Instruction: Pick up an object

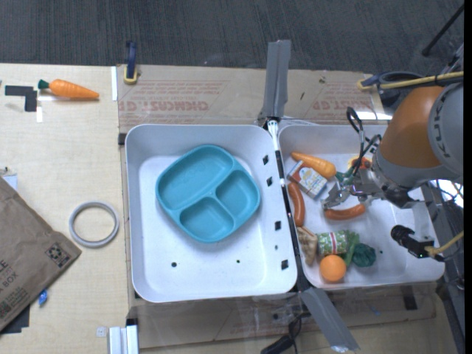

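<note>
Overhead view of the bench. My arm (419,135) enters from the right, orange band uppermost, and my gripper (341,195) sits low in the right bin (413,268). My fingertips lie just above a sausage (345,212) on the bin floor and just right of a small packet (310,181); whether my fingers are released or clenched I cannot tell, for they are small and dark against the clutter, and nothing is seen between them. Objects in the right bin: a carrot (313,164) near the back wall, touching the packet; a second, longer sausage (298,202) along the left wall; a green-wrapped bundle (338,242) towards the front with a dark green item (362,255) beside it; an orange ball (332,268) at the front, touching the bundle. The left bin (147,271) bears a blue three-part plate (208,192), lying flat. Outside the bins, on the bench at left: another carrot (69,89) at the far corner, a grey ring (94,223), and part of a brown cardboard box (26,253) at the edge.
</note>
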Tool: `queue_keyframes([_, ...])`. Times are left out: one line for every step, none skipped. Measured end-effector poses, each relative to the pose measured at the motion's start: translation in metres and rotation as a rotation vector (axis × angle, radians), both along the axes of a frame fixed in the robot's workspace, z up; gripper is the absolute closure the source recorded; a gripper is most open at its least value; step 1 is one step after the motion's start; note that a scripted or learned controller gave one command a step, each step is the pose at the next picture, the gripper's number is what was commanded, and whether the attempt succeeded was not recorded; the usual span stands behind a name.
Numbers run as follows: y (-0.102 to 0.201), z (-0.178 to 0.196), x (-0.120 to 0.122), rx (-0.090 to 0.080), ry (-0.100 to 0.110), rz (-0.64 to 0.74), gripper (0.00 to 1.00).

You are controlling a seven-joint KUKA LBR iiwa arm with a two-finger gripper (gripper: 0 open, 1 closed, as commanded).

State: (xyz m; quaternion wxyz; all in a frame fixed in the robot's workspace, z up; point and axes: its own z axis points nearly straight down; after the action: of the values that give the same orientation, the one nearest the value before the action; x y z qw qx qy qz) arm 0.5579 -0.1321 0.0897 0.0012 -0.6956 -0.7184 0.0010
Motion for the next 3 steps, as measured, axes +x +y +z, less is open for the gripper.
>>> queue_keyframes([0.011, -0.001, -0.06, 0.001, 0.002, 0.06, 0.0])
queue_keyframes([0.031, -0.003, 0.097, 0.002, 0.017, 0.05, 0.0])
queue_keyframes([0.028, 0.005, 0.096, -0.003, 0.022, 0.053, 1.0])
